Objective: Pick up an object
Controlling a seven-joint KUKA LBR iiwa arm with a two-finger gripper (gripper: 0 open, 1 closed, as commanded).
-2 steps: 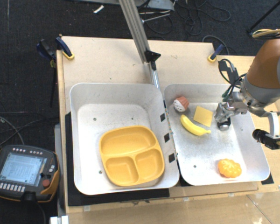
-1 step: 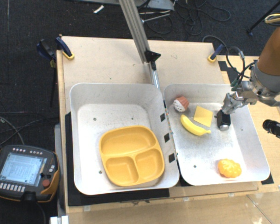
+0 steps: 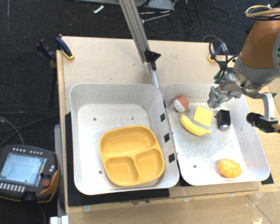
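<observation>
Camera view: the gripper is seen low over the right bin; whether it is open or closed cannot be told. Just beside it, a yellow block is propped on a banana, so a slip is risked.

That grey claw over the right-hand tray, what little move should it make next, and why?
Probably a short drop straight down. The grey two-finger gripper hovers in the right white bin, just above the flat yellow block that leans on the yellow toy banana, with nothing visibly between its fingers.
</observation>
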